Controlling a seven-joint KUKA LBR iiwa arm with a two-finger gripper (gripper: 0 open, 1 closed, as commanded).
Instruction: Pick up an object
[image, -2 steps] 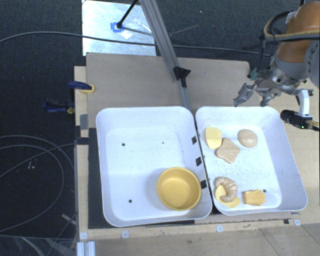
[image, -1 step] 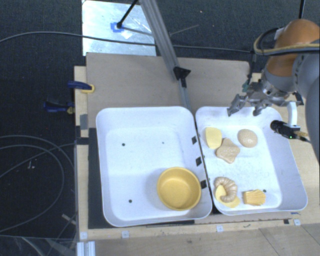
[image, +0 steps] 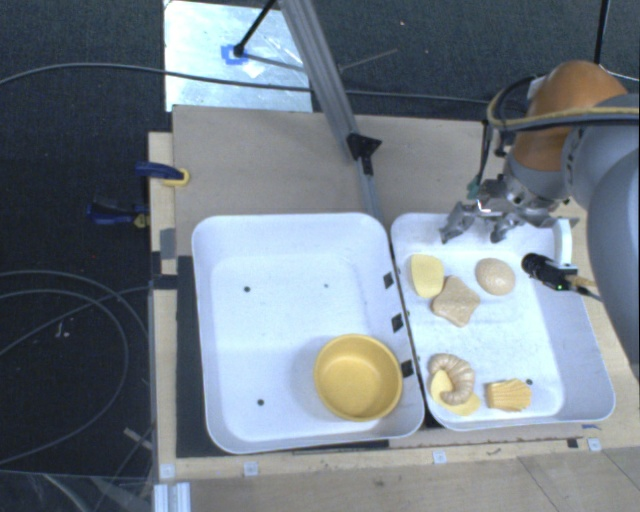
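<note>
The task names no special object, so the nearest candidates are in the right bin (image: 570, 400): a round beige piece (image: 494, 276) just below the gripper (image: 480, 222), a flat yellow piece (image: 426, 275) and a tan wedge (image: 456, 302) below it and toward the left. Farther from the gripper, at the near side of this bin, lie a curled shrimp-like piece (image: 452, 377) and a ridged yellow piece (image: 509, 395).

The gripper hangs over the far edge of the right bin, its fingers spread wide, and nothing is between them.

The risk, as I judge it, is that the gripper comes down at the bin's rim, where no object lies, and closes on air. The flat yellow piece and the tan wedge are almost touching, so a finger may push one while taking the other. The round piece may roll away from the fingers.

In the left bin (image: 230, 300), well apart from the gripper, stands a yellow bowl (image: 358, 376). A grey pole (image: 330, 80) crosses the table (image: 260, 150) to the left of the gripper and does not block the way.
</note>
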